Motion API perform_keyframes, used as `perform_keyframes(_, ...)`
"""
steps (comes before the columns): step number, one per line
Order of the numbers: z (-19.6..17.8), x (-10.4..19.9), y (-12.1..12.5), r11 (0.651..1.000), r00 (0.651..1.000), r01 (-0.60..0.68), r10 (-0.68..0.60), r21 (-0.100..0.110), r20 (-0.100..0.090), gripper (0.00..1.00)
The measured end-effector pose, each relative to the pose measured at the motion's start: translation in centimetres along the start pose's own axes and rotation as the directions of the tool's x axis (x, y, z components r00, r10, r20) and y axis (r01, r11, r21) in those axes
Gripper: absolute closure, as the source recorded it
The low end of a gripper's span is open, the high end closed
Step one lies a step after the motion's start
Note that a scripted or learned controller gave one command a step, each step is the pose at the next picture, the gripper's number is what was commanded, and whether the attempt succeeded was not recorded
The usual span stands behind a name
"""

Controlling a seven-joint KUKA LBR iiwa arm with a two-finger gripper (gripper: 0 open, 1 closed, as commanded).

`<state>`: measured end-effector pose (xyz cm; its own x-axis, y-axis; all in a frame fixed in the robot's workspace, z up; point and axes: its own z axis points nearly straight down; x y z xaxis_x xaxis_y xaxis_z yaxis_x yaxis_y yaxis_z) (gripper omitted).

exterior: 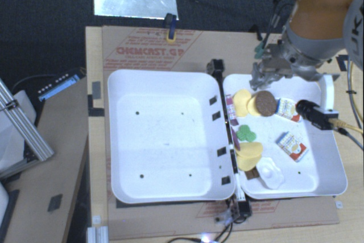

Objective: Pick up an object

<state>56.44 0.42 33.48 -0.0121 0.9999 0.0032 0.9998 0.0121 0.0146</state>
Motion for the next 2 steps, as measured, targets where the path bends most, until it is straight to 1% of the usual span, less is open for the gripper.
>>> perform_keyframes(1,-9.4,8.5,1.6,1.0,1.0,0.002,-0.002,0.001,-0.001,1.0)
perform_keyframes(2,-20.7,13.8,2.7,1.0,1.0,-0.002,0.002,-0.001,-0.002,1.0)
